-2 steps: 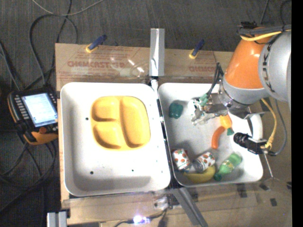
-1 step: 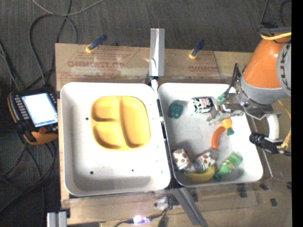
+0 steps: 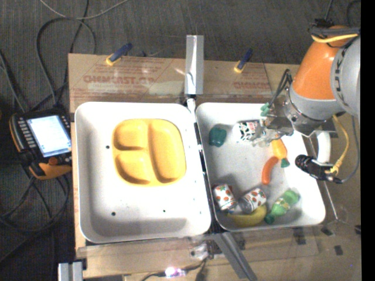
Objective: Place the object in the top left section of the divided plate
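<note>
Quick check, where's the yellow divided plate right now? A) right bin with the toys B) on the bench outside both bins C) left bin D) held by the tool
C: the yellow divided plate lies flat in the left bin, while the tool is over the right bin among the toys.

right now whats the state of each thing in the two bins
divided plate: flat in the left bin, sections bare
claw: low over the right bin
green piece: loose
carrot: lying flat
two cans: tipped over
banana: against the near wall
</note>
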Tool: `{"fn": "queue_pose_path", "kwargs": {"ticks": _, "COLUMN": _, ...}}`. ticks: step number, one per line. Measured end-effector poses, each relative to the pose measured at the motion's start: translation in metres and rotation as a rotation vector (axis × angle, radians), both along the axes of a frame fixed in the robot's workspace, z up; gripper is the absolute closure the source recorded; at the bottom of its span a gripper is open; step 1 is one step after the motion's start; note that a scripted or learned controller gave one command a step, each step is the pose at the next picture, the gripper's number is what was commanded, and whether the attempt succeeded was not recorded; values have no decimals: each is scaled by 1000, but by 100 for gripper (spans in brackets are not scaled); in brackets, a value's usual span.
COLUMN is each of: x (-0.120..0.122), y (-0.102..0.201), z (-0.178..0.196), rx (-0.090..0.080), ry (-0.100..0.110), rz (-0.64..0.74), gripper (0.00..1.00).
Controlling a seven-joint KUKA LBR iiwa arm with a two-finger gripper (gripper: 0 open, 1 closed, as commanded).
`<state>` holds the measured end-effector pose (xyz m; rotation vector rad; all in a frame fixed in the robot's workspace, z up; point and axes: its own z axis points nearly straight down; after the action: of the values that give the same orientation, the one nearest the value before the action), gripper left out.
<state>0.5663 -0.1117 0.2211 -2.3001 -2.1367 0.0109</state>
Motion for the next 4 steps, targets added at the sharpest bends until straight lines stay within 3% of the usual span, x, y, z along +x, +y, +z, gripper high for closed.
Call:
{"fn": "queue_pose_path", "kwargs": {"ticks": 1, "x": -49, "y": -25, "z": -100, "rx": 1, "ry": 3, "rz": -172, "gripper": 100}}
{"fn": "queue_pose_path", "kwargs": {"ticks": 2, "x": 23, "y": 111, "z": 23, "rx": -5, "ry": -1, "rz": -367, "gripper": 100}}
{"fn": "queue_pose_path", "kwargs": {"ticks": 3, "x": -55, "y": 163, "z": -1, "rx": 0, "ry": 3, "rz": -137, "gripper": 100}}
{"fn": "queue_pose_path", "kwargs": {"ticks": 4, "x": -85, "y": 253, "z": -92, "rx": -3, "ry": 5, "rz": -324, "gripper": 100}}
